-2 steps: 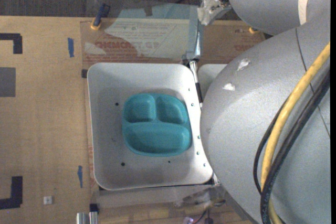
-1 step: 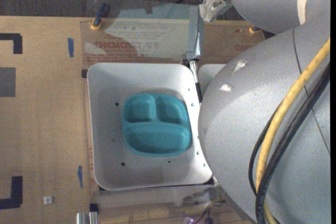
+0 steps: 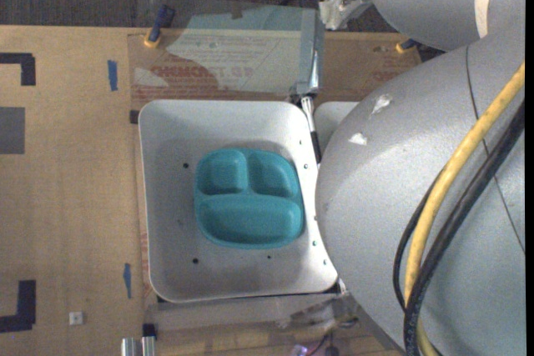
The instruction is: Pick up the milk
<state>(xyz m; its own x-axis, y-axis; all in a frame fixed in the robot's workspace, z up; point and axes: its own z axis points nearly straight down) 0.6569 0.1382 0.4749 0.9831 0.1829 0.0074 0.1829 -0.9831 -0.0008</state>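
Observation:
A teal divided plate (image 3: pixel 248 197) lies in the middle of the left white bin (image 3: pixel 167 137). The big grey arm (image 3: pixel 434 179) with a yellow cable covers the right side of the camera view and hides nearly all of the right bin (image 3: pixel 331 117). No milk can be made out in the uncovered parts of the bins.
A flattened cardboard sheet with clear plastic (image 3: pixel 242 54) lies behind the left bin. Blue tape marks (image 3: pixel 113 75) and black markings (image 3: pixel 21 67) sit on the wooden bench at the left. A metal divider (image 3: pixel 309 71) runs between the bins at the back.

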